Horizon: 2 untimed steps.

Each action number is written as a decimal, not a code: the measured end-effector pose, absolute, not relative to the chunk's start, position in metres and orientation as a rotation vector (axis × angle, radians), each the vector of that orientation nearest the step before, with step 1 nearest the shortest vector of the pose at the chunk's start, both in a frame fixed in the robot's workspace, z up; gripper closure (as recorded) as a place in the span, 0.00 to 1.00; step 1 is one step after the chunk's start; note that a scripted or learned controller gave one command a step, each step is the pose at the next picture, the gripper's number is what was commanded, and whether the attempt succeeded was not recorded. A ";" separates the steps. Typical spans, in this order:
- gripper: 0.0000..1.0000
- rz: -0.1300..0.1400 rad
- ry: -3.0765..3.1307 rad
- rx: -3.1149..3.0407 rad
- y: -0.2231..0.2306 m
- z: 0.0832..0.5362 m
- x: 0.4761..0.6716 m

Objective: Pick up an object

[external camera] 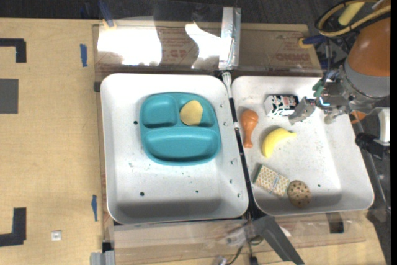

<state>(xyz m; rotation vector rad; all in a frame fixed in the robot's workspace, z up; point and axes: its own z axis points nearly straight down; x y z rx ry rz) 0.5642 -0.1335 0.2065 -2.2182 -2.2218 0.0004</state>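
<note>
My gripper [318, 113] hangs over the upper right part of the right bin [347, 164], open, with nothing between its fingers. Its left finger [303, 111] is close beside a small black-and-white object [280, 104]. Lower left of it lie a yellow banana-like piece [275, 141] and an orange carrot-like piece [249, 126]. A patterned wafer [272, 180] and a round speckled cookie [298, 192] rest near the bin's front wall.
The left bin [124, 183] holds a teal divided plate [180, 144] with a yellow rounded object [191, 112] in its upper right compartment. A clear plastic sheet [167, 40] stands behind the bins. Cables [347, 12] loop above the arm at the right.
</note>
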 end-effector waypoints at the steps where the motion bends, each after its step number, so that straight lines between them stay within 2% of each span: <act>1: 0.00 -0.006 -2.494 -1.919 -0.095 0.088 0.563; 2: 1.00 -0.012 -2.499 -1.924 -0.095 0.100 0.565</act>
